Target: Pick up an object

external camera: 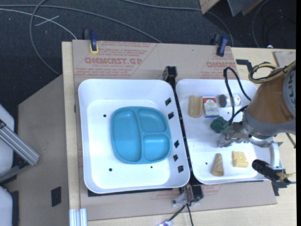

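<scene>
Nearest the lens: cone-shaped tan item (pixel 217 165) and pale yellow cheese-like block (pixel 240 159), both at the right bin's (pixel 200 171) front edge. Gripper (pixel 229 136) sits low in that bin, just behind the block, beside a dark green item (pixel 217 124). Jaw state: cannot tell, wrist hides it. Nothing seen between them. Rec.: centre over one target, pref. the green item, well apart from neighbours, before closing. Blue divided plate (pixel 140 134) lies in the other bin.

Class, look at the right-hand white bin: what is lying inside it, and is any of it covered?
Inside the right bin: a tan block, a small box, a dark green object, a cone, and a yellow cube. The arm covers the bin's right side.
</scene>
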